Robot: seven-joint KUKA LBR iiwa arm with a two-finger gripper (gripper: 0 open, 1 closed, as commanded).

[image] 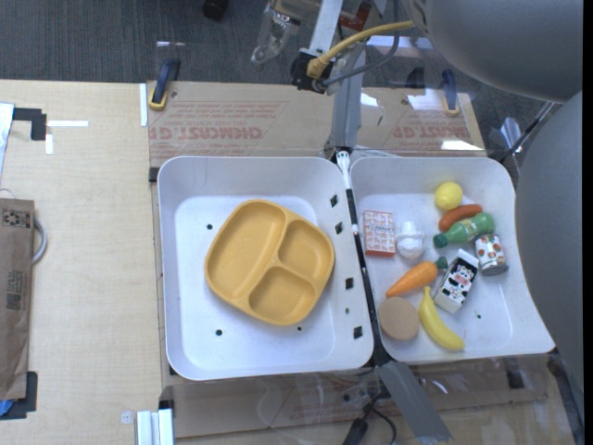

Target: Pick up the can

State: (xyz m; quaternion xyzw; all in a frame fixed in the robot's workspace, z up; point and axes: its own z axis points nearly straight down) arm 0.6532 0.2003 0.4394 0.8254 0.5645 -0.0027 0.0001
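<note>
The can (490, 253) is a small stubby cylinder lying on its side, white with red and dark printing and a pale metal end, near the right wall of the right bin (519, 327). It sits just right of a green bottle (462, 231) and a cow-print milk carton (456, 283), touching or nearly touching both.

The toys look like smooth moulded plastic: a round yellow lemon (448, 195), an orange carrot (411, 278), a curved banana (437, 320), a flat tan disc (399, 318) (perhaps a cookie), and a red-and-white box (378, 233).

The left bin (176, 341) holds a yellow three-compartment plate (270, 261), matte with rounded corners.

The gripper (269, 37) hangs at the far edge, beyond both bins; whether its claw is spread or pressed together cannot be told.
</note>
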